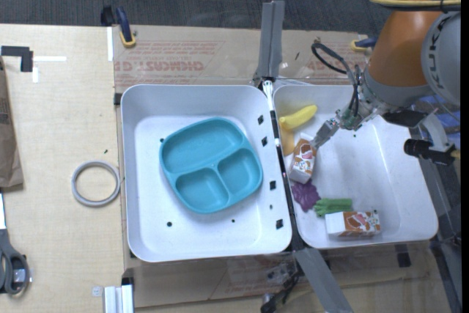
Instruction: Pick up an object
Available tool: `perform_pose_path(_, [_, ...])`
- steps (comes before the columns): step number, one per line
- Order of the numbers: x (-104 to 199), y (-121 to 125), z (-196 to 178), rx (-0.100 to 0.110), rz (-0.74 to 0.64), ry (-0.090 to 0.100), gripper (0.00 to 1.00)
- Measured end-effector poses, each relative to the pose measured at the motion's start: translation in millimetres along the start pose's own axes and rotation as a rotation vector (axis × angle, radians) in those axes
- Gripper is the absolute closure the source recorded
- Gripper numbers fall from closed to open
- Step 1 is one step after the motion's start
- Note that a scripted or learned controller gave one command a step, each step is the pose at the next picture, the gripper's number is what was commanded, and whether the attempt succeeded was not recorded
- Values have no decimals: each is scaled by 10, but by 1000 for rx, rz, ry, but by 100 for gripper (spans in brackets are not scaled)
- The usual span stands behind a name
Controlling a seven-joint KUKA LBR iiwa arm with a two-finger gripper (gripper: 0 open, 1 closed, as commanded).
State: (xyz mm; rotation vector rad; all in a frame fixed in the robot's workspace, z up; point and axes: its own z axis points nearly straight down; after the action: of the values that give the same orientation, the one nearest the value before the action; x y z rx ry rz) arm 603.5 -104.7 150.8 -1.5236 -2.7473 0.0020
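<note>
A pale wood counter (pixel 58 121) holds two white bins. The arm's end effector (pixel 325 133) hangs low in the right bin (pixel 399 179). I cannot tell if it is open or closed. A small carton (pixel 303 161) stands just below and left of its tip, very near. The carton's long side runs up and down. A yellow banana (pixel 297 116) lies just above.

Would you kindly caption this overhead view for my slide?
Gripper hovers over right bin beside banana; blue plate in left bin.
</note>
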Motion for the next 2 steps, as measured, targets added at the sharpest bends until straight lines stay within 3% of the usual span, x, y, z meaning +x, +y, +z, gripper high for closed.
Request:
perform_pose_path(1, [-249,143,-369,-2,64,-2,0])
perform_pose_path(2, [-115,184,307,-7,85,-6,0])
